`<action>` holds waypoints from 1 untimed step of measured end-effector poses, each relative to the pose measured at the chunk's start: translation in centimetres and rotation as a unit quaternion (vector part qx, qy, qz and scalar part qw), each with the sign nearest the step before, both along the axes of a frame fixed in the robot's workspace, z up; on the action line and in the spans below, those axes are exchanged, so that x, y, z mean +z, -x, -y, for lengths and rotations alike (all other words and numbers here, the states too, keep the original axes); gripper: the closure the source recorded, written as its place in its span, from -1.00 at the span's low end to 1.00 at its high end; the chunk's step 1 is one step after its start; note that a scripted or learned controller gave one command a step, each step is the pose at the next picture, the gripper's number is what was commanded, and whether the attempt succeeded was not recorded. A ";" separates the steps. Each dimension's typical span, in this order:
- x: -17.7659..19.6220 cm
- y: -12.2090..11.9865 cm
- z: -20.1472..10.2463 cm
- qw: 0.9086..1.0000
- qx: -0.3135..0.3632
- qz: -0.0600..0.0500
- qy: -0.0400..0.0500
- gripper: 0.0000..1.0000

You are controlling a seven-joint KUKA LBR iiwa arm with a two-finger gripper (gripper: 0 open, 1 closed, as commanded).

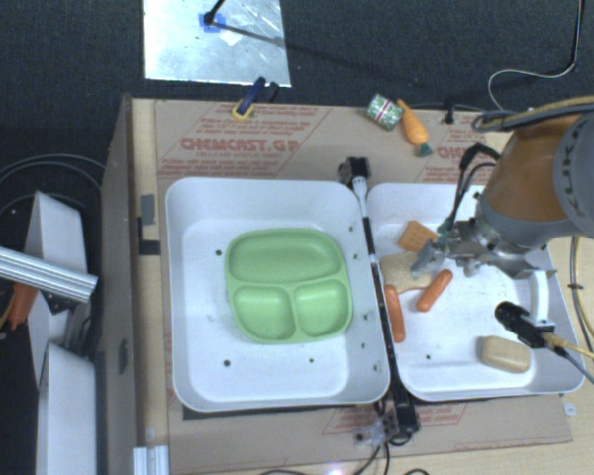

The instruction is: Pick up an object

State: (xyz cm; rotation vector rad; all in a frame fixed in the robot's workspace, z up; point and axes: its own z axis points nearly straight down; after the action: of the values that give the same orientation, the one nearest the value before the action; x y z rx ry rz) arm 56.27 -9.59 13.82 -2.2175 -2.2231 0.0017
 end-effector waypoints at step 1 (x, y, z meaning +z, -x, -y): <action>-5.4 1.6 0.4 1.000 -0.001 0.001 0.000 -1.00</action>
State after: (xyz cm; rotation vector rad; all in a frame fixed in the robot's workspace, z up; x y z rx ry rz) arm 54.63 -10.03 8.41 -2.2203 -2.2234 -0.0007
